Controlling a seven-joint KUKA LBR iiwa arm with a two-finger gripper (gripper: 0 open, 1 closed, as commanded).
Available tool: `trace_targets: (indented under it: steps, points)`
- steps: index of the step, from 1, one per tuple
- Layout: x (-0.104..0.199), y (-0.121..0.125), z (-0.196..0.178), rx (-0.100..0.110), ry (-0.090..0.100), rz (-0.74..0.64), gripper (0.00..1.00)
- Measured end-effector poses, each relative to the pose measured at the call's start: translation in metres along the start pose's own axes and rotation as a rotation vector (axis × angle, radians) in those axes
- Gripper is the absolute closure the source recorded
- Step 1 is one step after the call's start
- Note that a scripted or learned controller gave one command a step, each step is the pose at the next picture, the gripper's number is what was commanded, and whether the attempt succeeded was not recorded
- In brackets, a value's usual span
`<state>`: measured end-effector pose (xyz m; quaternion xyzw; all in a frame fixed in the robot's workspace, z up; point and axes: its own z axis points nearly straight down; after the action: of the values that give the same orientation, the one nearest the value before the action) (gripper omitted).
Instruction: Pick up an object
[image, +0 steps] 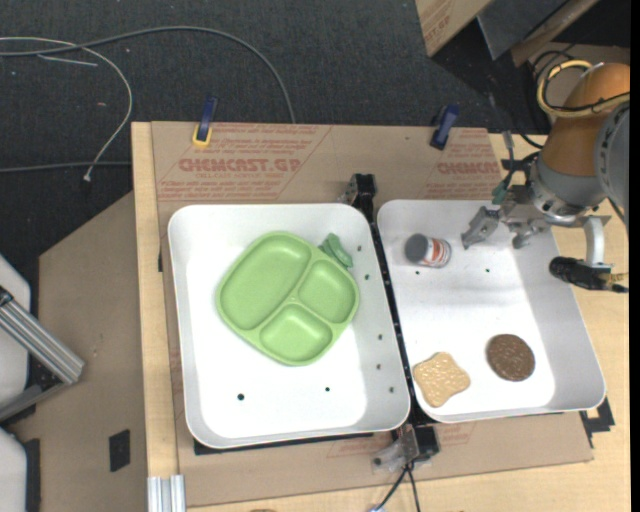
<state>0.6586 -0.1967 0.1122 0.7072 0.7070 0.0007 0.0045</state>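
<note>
The gripper (497, 225) hangs over the far part of the right bin (560, 330), its two fingers spread apart with nothing between them. Just to its left lies a small can (428, 250), tipped on its side, with a grey end facing left and a white body that carries a red band. It rests on the bin floor near the far left corner, close to the nearer fingertip but apart from it.

Toward the near edge of the same bin sit two flat pieces: a pale tan cracker (440, 378) with a bumpy outline at the near left, and a round dark brown cookie (510, 357) to its right, well apart from the can.

The left bin (200, 400) holds a light green divided plate (288, 297) with three compartments, lying turned at a slant. A small darker green object (337, 250) touches its far right rim.
</note>
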Motion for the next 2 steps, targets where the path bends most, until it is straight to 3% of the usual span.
trace_targets:
  steps: [1,2]
  points:
    - [0.003,-0.001,-0.005,0.005,0.005,-0.001,1.00]
    - [0.005,-0.001,-0.069,0.002,0.004,-0.001,1.00]
